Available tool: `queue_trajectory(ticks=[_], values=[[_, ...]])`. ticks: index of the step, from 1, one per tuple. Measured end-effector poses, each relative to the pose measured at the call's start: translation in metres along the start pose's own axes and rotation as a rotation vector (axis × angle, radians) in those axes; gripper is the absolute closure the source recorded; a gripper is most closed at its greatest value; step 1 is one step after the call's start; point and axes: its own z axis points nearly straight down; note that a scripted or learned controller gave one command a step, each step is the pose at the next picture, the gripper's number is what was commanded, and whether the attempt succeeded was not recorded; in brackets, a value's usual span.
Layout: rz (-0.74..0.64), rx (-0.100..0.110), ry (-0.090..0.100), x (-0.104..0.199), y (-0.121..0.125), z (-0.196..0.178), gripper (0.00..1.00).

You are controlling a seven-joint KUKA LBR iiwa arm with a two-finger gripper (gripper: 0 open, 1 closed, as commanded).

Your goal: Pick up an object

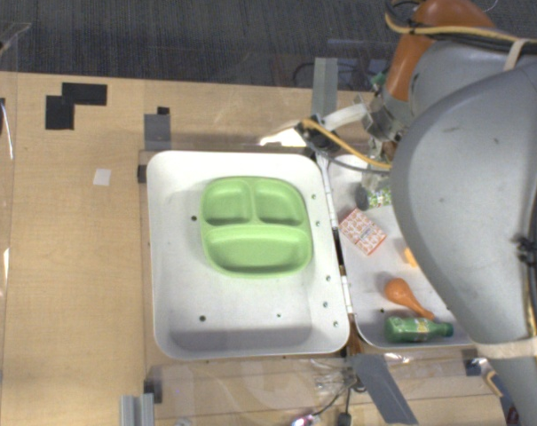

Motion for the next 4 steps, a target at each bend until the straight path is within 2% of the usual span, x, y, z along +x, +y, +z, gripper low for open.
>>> queue_trajectory(ticks=[1,2,3,4], values=[[-0.058,0.000,0.001,0.012,-0.057,-0.046,1.00],[-0.006,0.000,-0.002,0.009,-0.071,0.001,1.00],[0.002,0.001,0.000,0.020,-0.121,0.000,1.00],[0.003,0.001,0.000,0.030,-0.147,-0.017,1.00]])
